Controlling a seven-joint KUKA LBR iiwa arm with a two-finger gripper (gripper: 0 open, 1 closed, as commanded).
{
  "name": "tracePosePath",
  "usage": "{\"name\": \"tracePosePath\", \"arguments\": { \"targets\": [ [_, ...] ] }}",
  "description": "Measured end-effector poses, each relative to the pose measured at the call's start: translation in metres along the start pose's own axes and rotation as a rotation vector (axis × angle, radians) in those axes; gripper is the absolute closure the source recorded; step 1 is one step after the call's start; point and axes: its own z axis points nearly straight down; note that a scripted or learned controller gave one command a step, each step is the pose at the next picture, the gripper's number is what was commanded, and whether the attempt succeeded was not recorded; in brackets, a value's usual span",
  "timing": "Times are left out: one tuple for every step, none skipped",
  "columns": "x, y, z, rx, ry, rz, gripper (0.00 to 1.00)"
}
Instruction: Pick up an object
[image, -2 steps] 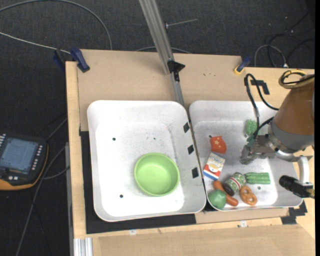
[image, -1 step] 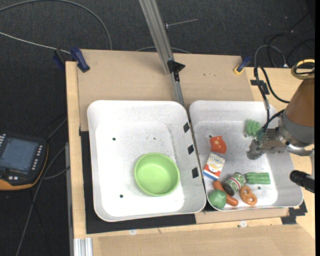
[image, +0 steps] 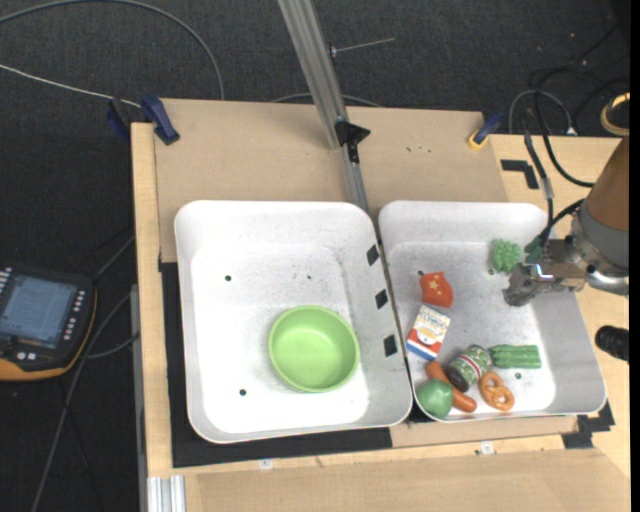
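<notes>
Lime-green bowl (image: 313, 347), red tomato (image: 437, 289), white speckled bins (image: 200, 240).

No legible text anywhere. The small carton (image: 428, 333), just left of the green can (image: 466, 366) in the right bin (image: 470, 215), carried red-and-blue print, too small to read. Pendant screen (image: 38, 310) was unreadable too.

The left bin (image: 200, 250) is open across its far half; only a green bowl (image: 313, 347) sits near its front. In the right bin (image: 455, 215), the far strip is bare, while a broccoli piece (image: 506, 255), tomato (image: 436, 289), carton (image: 429, 333) and a crowded front cluster (image: 475, 375) block the rest.
</notes>
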Motion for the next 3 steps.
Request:
{"name": "tracePosePath", "arguments": {
  "targets": [
    [0.0,0.001,-0.049,0.0,0.0,0.0,1.0],
    [0.049,0.009,-0.048,0.004,0.002,-0.003,1.0],
    [0.107,0.03,-0.039,0.005,0.001,-0.004,1.0]
  ]
}}
